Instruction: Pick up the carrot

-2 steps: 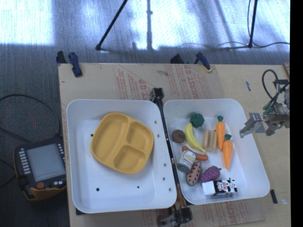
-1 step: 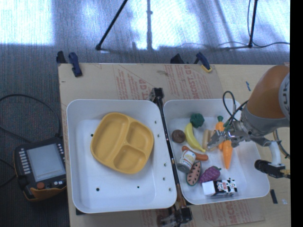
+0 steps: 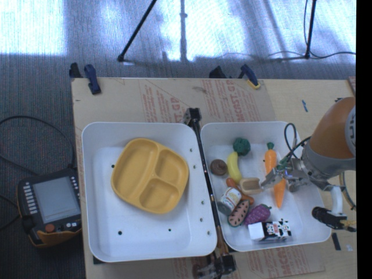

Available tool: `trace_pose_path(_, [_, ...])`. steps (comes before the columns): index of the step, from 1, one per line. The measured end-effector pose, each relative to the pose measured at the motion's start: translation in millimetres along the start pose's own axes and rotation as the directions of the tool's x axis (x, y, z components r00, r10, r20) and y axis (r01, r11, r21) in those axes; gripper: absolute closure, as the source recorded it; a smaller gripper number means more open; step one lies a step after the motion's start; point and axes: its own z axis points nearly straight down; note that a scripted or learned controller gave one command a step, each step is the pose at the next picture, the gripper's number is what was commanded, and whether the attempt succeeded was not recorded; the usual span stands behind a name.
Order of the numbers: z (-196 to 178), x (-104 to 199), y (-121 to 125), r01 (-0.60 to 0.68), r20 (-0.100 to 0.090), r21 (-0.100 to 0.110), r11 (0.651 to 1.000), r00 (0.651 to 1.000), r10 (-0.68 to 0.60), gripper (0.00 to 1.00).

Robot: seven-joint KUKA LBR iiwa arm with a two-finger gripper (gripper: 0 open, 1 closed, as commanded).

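Jaws (image 3: 280, 176): hovering between two carrots; whether released or clenched, cannot tell.
Carrot (image 3: 270, 158): lying in right bin (image 3: 302, 237).

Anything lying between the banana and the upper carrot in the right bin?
No. In the camera view, bare white bin floor separates the banana from the upper carrot; the broccoli sits above that gap.

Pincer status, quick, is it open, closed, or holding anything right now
Pincer: in the right bin between the two carrots, right above the lower one; open or closed cannot be told, and no hold shows.
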Motion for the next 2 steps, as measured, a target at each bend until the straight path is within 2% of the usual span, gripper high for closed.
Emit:
trace_pose_path(1, [-6.6, -2.0, -1.3, -0.005, 0.000, 0.007, 1.000, 1.000, 0.005, 1.00])
trace_pose_path(2, [-82.1, 87.1, 32.2, -0.036, 0.009, -0.013, 0.999, 0.999, 0.036, 1.00])
